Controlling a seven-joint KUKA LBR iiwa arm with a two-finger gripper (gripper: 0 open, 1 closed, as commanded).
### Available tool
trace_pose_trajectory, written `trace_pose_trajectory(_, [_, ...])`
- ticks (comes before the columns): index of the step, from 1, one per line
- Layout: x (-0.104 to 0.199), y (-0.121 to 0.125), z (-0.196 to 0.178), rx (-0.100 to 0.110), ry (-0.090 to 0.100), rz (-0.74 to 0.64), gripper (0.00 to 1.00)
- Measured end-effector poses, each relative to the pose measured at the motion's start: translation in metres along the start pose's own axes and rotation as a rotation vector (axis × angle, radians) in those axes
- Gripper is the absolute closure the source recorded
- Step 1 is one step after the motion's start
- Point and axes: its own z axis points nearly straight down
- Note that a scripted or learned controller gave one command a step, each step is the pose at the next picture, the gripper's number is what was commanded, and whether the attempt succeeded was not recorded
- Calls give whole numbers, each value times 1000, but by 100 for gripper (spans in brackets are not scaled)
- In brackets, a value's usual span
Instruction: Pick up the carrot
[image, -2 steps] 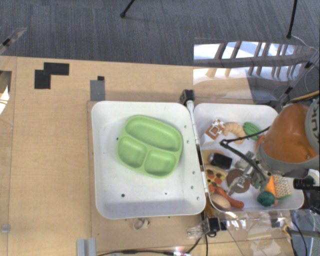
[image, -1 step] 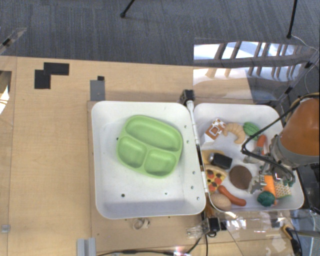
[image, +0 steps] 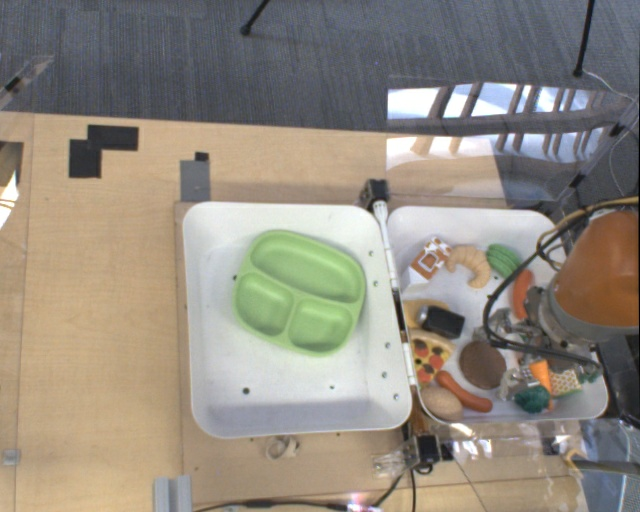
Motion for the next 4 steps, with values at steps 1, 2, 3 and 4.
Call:
trace_pose_trajectory(1, [-51,18,-121,-1,-1,-32,0])
trace_pose_trajectory(2, [-38,-18,-22,-12,15,-412,0])
trace_pose_trajectory(3, [-3,-36,2,-5,3,-686,0])
trace_pose_trajectory(4, [-8,-36,-12,3,-7,-686,100])
